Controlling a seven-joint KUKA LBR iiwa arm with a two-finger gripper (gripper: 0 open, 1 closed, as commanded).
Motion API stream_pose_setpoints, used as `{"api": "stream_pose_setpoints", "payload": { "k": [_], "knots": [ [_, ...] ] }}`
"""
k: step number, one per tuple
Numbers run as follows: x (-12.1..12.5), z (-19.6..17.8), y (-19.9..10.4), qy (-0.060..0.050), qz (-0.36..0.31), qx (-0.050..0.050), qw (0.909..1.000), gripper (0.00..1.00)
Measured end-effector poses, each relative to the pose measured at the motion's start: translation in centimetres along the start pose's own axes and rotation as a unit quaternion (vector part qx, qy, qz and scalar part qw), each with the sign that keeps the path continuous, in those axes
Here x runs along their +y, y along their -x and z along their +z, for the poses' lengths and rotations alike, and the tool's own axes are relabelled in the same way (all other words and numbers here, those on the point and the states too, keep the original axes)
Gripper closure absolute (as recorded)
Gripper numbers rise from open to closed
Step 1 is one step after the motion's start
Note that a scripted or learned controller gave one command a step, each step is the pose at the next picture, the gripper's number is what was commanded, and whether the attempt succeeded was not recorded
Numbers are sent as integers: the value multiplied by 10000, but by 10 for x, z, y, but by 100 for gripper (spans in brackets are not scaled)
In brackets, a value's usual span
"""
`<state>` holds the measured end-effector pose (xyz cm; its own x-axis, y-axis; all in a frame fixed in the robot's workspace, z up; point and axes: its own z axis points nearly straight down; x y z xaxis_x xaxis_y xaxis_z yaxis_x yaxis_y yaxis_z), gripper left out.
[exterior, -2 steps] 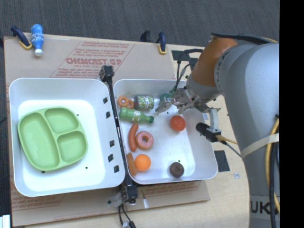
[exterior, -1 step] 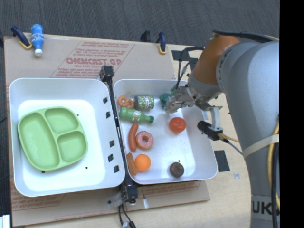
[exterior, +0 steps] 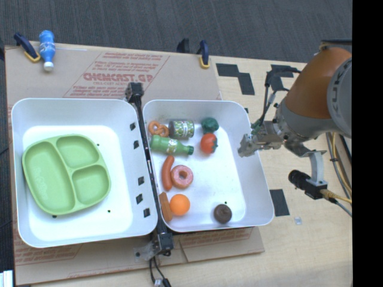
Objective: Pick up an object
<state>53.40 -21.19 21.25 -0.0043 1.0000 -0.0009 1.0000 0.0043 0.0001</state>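
Note:
The right bin [exterior: 254, 172] holds several toy foods. Along its far side lie a small orange ring [exterior: 157, 128], a dark jar on its side [exterior: 181, 128] and a dark green piece [exterior: 209, 124]. Below them are a red tomato [exterior: 207, 143] and a green bottle [exterior: 170, 146]. Further forward are a red-orange sausage shape [exterior: 168, 172], a pink donut [exterior: 182, 176], an orange [exterior: 179, 204] and a brown round piece [exterior: 222, 213]. My gripper [exterior: 247, 144] hangs over the bin's right rim, to the right of the tomato and apart from every object.
The left bin [exterior: 24, 220] holds a green divided plate [exterior: 67, 172]. Both bins rest on a cardboard sheet [exterior: 119, 70]. A small blue bottle [exterior: 46, 48] stands at the sheet's far left corner. Black clips [exterior: 136, 91] line the wall between the bins.

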Motion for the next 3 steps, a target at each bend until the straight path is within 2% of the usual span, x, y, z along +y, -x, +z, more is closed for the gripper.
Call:
{"api": "stream_pose_setpoints", "payload": {
  "k": [1, 2, 3],
  "knots": [
    [63, -34, -1, 1, 0, 3, 10000, 100],
    [90, 1, -78, -20, -14, 10, 10000, 100],
    [110, 4, -65, -3, -11, 2, 10000, 100]
  ]
}}
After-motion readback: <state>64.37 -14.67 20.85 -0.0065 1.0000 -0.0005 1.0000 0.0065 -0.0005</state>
